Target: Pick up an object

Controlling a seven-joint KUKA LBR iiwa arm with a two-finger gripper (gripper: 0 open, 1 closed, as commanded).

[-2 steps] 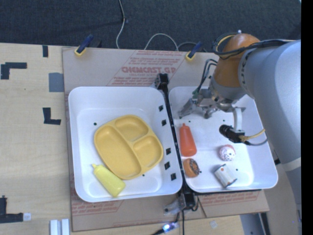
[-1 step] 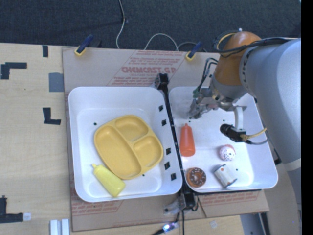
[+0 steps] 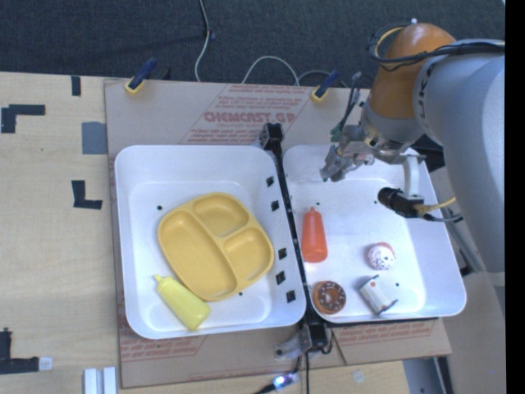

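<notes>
Even, bright overhead light. The two shallow white plastic bins [image 3: 131, 220] run near overexposed, their rims losing detail. Shadows soft and short beneath the yellow divided plastic plate [image 3: 215, 245]. Glare spot on the arm's glossy orange band [image 3: 410, 60]. Whole frame slightly soft; dark carpet at top grainy.

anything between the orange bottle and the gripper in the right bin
No. In the camera view the stretch of white bin floor between the orange bottle and the gripper is bare; the gripper hangs over the bin's far end, holding nothing visible.
</notes>
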